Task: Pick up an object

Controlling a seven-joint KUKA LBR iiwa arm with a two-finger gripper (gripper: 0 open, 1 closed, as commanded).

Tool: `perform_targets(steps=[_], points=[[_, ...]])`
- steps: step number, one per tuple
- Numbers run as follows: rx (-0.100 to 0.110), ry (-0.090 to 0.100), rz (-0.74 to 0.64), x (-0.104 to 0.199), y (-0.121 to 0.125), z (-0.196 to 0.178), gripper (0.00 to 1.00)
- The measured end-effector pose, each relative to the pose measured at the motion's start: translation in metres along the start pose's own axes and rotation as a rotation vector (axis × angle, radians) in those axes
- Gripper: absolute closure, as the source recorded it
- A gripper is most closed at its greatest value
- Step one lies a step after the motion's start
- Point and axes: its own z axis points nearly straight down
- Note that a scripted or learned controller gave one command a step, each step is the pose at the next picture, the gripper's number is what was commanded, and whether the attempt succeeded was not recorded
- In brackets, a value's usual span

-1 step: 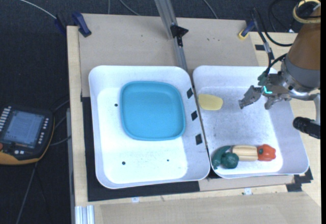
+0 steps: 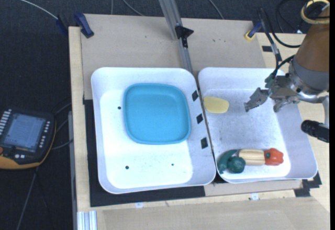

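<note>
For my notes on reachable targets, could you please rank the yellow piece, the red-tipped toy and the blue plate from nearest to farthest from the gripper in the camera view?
From the gripper:
1. Yellow piece, just to its left in the right bin.
2. Red-tipped toy, at that bin's near edge.
3. Blue plate, in the left bin.

The arm (image 2: 314,51) is cut off by the right edge, so its base and upper links go unseen. The end effector (image 2: 267,101) is too small and blurred to read its fingers. The table (image 2: 131,41) runs off the bottom edge.
</note>
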Motion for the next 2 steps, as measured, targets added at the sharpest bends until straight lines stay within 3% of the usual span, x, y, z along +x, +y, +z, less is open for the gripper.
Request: perform_targets(steps=[2], points=[[0.003,0.000,0.001,0.005,-0.011,0.100,0.00]])
